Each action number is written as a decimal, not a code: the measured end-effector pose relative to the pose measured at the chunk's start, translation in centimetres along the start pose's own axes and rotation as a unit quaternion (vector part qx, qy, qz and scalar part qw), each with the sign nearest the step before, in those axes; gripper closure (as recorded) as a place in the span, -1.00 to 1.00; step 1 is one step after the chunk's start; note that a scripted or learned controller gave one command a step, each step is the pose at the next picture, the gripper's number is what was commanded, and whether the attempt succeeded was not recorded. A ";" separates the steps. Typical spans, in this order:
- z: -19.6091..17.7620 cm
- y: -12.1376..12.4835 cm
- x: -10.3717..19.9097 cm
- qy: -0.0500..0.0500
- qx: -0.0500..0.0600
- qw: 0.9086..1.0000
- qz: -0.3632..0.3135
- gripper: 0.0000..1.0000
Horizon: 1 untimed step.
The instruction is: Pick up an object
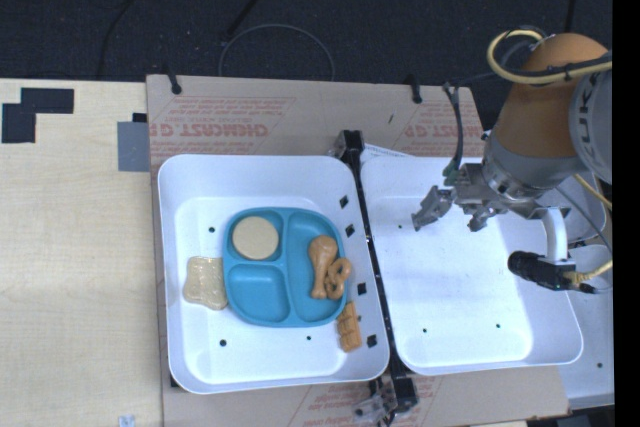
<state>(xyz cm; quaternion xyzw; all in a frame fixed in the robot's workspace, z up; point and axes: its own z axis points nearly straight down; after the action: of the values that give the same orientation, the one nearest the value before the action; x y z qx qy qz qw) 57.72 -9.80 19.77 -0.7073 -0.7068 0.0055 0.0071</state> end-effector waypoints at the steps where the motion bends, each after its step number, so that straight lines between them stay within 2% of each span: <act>1: -0.8 0.3 0.0 -0.001 -0.007 1.000 -0.001 -1.00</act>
<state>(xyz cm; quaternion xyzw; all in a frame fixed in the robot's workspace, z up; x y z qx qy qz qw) 57.99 -9.82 20.58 -0.7068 -0.7074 0.0011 0.0020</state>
